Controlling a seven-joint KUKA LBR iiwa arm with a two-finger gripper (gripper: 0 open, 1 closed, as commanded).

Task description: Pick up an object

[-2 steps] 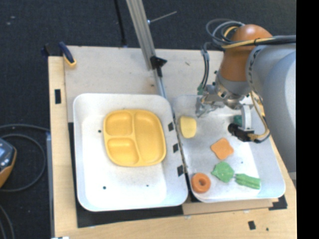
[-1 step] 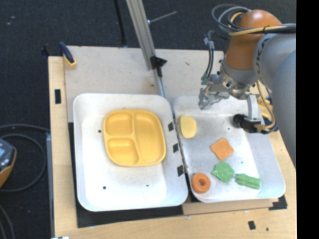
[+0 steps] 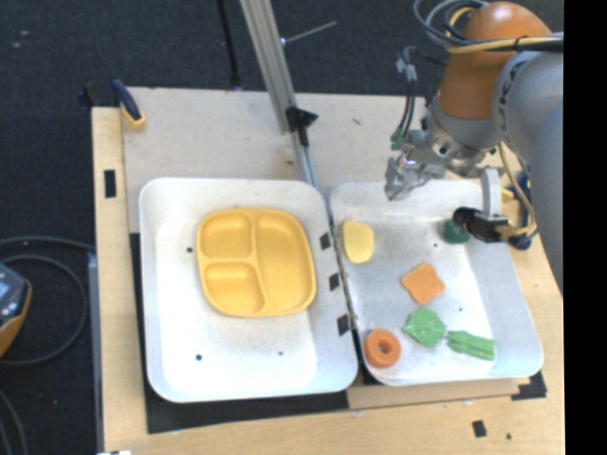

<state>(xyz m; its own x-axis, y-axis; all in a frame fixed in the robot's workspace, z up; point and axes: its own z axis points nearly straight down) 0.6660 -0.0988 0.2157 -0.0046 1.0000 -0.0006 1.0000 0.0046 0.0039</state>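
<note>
Bench: tan top, two shallow white bins side by side, a slanted metal post rising from the rear centre. Arm: grey w/ orange band, enters from the right, wrist poised over the rear edge of the right bin. Left bin: holds one yellow divided tray, three compartments, lying flat near the bin's middle, nothing in it. Right bin: holds the loose items, i.e. the candidates for the pick. Gripper: hangs above the rear-left corner of the right bin, tips pointing down, apart from every item; nothing visible between the tips. Finger state: cannot tell, tips too small and dark at this angle to judge spread. Items, approx. largest first: green leafy piece near the front w/ a green elongated piece just beside it to the right; pale yellow piece at the bin's left wall, nearest the gripper; orange square piece mid-bin; orange ring at the front-left corner; small dark-green item at the right rear, close to the arm's cabling. Progress assessment: pick not yet done. No item lifted, all rest on the bin floor. Remaining, in my judgement: choose a target, descend, close on it, raise it clear. The pale yellow piece looks the shortest reach; unconfirmed as the intended target.
</note>
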